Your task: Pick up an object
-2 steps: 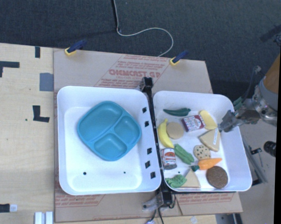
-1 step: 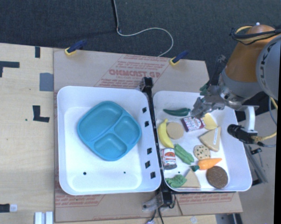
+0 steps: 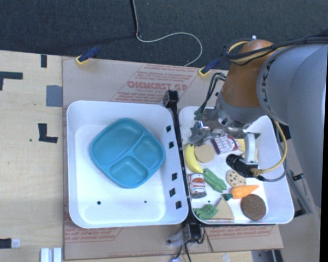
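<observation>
Gripper (image 3: 203, 136) low in the right bin (image 3: 274, 216) — finger state unclear; just below it, 1 curved yellow banana (image 3: 192, 159).

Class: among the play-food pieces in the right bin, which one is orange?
The carrot, lying near the bin's lower middle beside the round brown patty. The banana is yellow and the pea pod is green.

**Toy food crowded into the right bin**

A yellow banana (image 3: 193, 158) lies along the right bin's (image 3: 280, 214) left wall. Just beside it lie a green pea pod (image 3: 214, 179) and a small can (image 3: 197, 185). Nearer the front edge lie an orange carrot (image 3: 244, 191), a brown round patty (image 3: 253, 206) and a green leafy piece (image 3: 206, 212).
</observation>
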